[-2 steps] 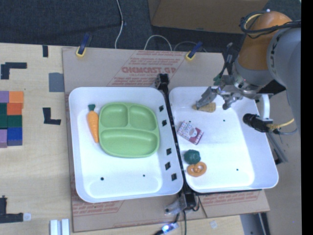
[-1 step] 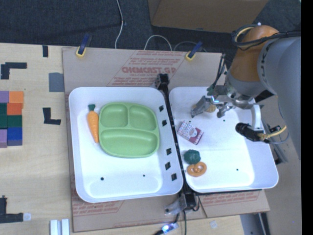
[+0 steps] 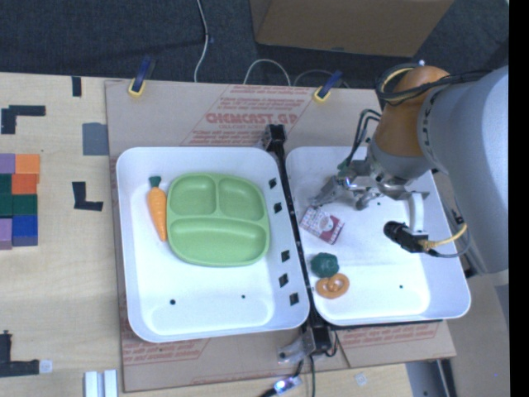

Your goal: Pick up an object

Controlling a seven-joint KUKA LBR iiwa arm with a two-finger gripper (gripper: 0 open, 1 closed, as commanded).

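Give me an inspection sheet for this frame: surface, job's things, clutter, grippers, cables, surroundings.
Surface: two white bins, left bin and right bin, on a cardboard sheet.
Job's things: small packet, green piece and orange pretzel-shaped piece in the right bin; toy carrot beside the green divided plate in the left bin.
Clutter: nothing seen.
Grippers: gripper low over the right bin, above the packet; jaws' state unclear.
Cables: white cable behind the bench.
Surroundings: cardboard box; coloured blocks.

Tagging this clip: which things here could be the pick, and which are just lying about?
Possible picks:
small packet
green piece
orange pretzel
toy carrot
green divided plate

Lying about:
coloured blocks
cardboard box
clamps
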